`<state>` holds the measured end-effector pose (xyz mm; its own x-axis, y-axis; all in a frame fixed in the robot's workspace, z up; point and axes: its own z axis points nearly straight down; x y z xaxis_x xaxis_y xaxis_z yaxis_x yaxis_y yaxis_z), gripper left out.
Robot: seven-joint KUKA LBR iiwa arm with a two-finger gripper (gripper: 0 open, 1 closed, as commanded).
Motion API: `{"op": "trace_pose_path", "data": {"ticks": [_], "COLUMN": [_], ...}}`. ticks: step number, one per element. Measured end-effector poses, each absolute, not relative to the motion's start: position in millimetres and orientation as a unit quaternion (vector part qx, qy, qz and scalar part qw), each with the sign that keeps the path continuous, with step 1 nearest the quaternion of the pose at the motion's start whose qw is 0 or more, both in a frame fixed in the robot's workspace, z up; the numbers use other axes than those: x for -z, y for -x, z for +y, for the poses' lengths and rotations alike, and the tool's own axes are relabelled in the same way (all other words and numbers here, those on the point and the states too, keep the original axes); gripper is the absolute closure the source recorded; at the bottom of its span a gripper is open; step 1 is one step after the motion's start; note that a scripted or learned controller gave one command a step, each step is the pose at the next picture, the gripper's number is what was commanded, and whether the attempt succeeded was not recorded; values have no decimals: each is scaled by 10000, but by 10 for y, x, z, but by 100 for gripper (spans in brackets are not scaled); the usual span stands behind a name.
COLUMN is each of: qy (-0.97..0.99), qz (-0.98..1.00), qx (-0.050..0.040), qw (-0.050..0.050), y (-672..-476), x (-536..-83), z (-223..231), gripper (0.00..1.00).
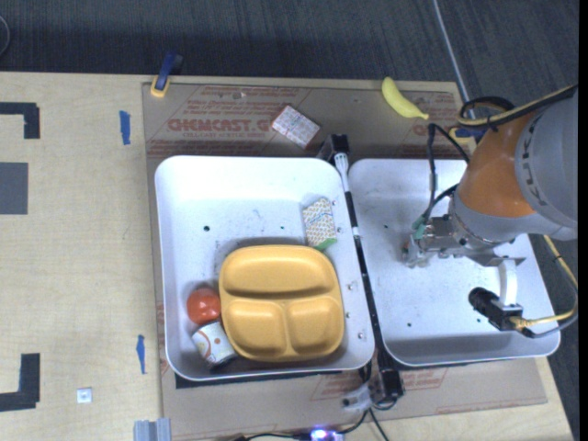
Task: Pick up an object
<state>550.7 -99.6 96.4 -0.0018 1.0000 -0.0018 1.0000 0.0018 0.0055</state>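
Objects for the pick all sit in the left bin, which is probably why that bin matters and the right bin does not yet: a yellow divided tray lies flat across the bin's middle and near side, its three compartments facing up, and it takes up so much floor that the smaller things are pushed to its edges. A red ball rests against the tray's left rim, and just below it a small white and orange cup-like toy is wedged between the tray and the bin's near-left corner, tilted on its side. A patterned pouch lies beside the tray's far-right corner, close to the wall shared by the two bins. In the same camera view the gripper hangs over the right bin, near its middle and well apart from every one of those things, with the grey arm and its orange band reaching in from the right above it. Its tips are small and seen against clutter of cables, so I cannot tell how they stand, and nothing is visible between them. Judging by this, the pick is not begun; the arm would need to cross to the left bin first.
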Motion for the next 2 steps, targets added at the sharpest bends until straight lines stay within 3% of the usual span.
{"op": "trace_pose_path", "data": {"ticks": [1,2], "qy": [-7064,-7073], "qz": [7078,7069], "qx": [-13,-12], "qw": [24,15], "y": [-5507,-4905], "x": [-963,-860], "z": [-992,-960], "gripper": [0,0]}}
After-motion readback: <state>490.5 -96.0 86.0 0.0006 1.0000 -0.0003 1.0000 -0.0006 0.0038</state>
